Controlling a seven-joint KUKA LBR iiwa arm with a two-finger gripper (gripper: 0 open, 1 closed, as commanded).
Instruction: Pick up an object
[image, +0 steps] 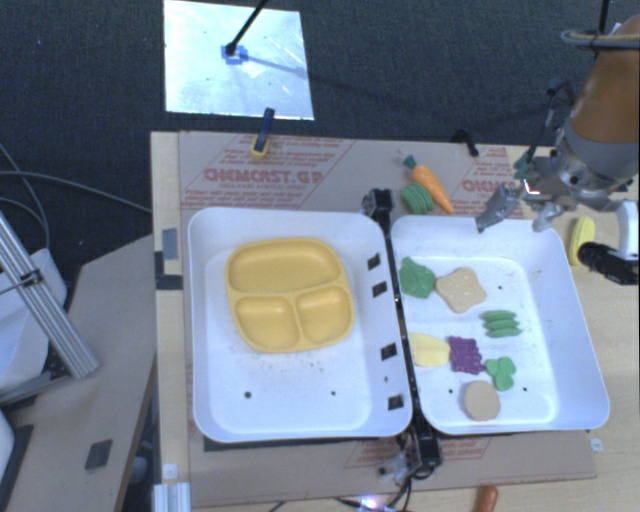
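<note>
1. Two white bins are seen side by side on the worktop (300, 165): the left bin (210, 400) and the right bin (570, 330).
2. The end effector (520, 205) is seen over the far rim of the right bin, at the upper right; nothing is seen between its fingers, and how far they are spread cannot be told.
3. Below and left of the end effector, inside the right bin, a green leafy piece (416, 278) and a tan bread slice (461, 289) are noted.
4. Further below it lie green pea pods (501, 323), a yellow piece (428, 350), purple grapes (464, 354), a broccoli piece (501, 372) and a tan round piece (481, 401).
5. A toy carrot (431, 186) lies on the worktop, left of the end effector, outside the bins.
6. A yellow divided plate (290, 293) rests in the left bin, well apart from the end effector.
</note>
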